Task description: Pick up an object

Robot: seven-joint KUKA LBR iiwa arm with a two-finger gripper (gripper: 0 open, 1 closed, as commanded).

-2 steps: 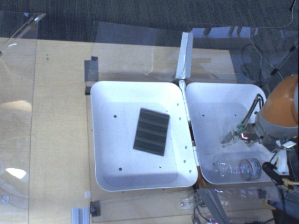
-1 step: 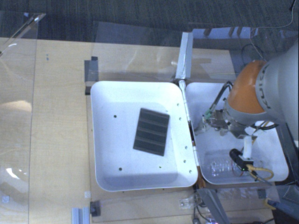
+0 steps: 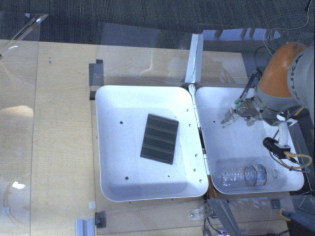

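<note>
Two bins: left bin at frame centre, right bin at right, walls side by side.
Candidates: clear plastic bottle lying on its side along the lower edge of my bin; dark ribbed rectangular pad flat in the middle of the left bin.
My claw: in the upper part of the right bin, above the white floor, well apart from both objects.
Claw state: I cannot tell; the tips are too small and blurred.
Hold: nothing seen in it.
Step in hand: approach, by my judgement; no pick made yet.
Method: take the bottle, it being nearer; come down over its mid-body, straddle it across its long axis, since a round clear body may roll or slip.
Markings: bottle label unreadable; none legible elsewhere.
</note>
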